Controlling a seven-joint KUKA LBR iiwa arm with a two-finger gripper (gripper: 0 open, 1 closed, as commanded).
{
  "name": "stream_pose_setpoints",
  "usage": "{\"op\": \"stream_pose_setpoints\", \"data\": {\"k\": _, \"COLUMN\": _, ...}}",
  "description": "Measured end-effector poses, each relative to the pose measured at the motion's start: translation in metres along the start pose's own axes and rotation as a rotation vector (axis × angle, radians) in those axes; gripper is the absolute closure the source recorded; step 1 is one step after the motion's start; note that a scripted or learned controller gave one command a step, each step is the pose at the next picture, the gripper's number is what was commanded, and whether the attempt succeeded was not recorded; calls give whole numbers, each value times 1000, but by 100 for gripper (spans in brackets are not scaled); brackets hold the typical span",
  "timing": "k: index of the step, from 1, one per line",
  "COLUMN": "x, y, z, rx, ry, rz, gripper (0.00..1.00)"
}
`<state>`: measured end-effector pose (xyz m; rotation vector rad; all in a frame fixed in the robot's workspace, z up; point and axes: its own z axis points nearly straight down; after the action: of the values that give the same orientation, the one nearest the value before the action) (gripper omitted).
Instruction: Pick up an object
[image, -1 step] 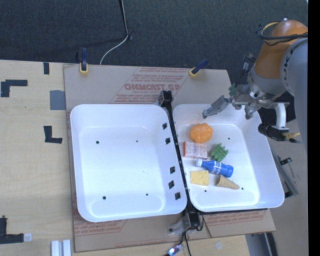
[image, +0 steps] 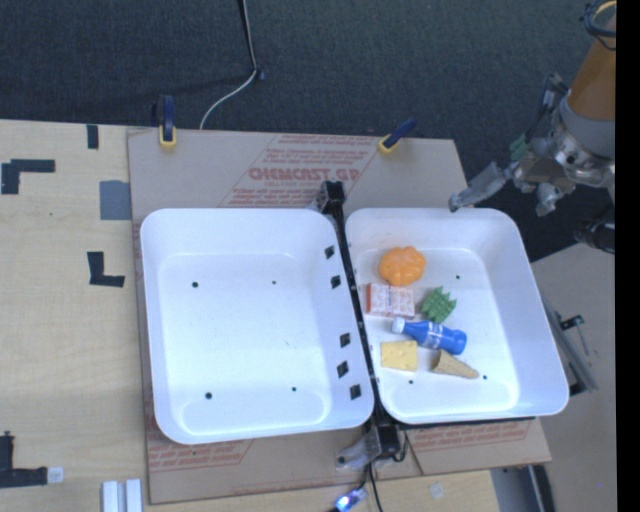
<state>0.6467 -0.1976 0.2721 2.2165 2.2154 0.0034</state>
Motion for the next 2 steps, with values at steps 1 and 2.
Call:
{"op": "stream_pose_setpoints", "data": {"k": 1, "x": 52, "y": 24, "z": -52, "rx": 1, "ry": 4, "rz": -8, "gripper": 0}}
{"op": "stream_pose_setpoints", "data": {"k": 2, "x": 67, "y": 0, "z": -196, "rx": -9, "ry": 1, "rz": -5, "gripper": 0}}
